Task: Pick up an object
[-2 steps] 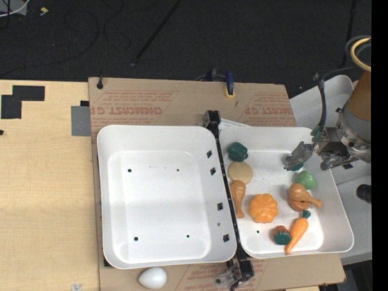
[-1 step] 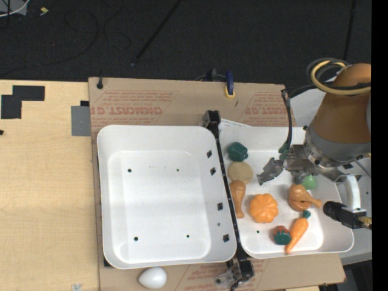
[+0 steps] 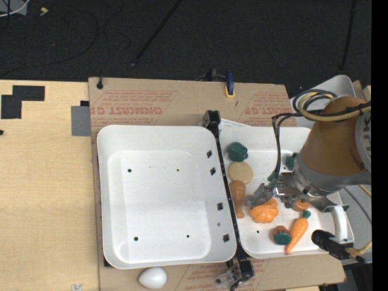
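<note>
The pincer (image 3: pixel 271 193) hung low in the right bin (image 3: pixel 260 150), just at 12 o'clock of an orange pumpkin-like toy (image 3: pixel 265 212); whether it had closed on anything I cannot tell. Nothing looked lifted, so the pick remained undone.

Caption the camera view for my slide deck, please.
Arm's gripper low over toy food in the right bin, beside an orange pumpkin; left bin alongside.
</note>
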Tool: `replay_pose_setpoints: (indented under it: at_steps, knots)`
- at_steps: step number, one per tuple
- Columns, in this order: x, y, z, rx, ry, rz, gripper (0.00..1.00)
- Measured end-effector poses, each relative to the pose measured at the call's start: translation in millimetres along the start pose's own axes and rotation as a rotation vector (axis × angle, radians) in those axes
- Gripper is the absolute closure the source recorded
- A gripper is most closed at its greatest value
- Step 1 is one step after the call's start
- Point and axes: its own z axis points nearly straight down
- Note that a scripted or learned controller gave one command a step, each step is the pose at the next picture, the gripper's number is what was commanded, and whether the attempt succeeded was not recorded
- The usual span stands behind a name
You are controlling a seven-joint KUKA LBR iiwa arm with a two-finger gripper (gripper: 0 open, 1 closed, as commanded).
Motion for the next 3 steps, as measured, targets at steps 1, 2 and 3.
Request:
replay_pose_setpoints:
  at_steps: [1,2,3]
  knots:
    - [-11.9,-11.2,77.7,0.002,-0.001,0.000,0.00]
    - [-11.0,80.9,102.0,-0.016,-0.003,-0.005,0.00]
    - [-18.0,32.1,105.6,-0.003,-0.001,0.000,0.00]
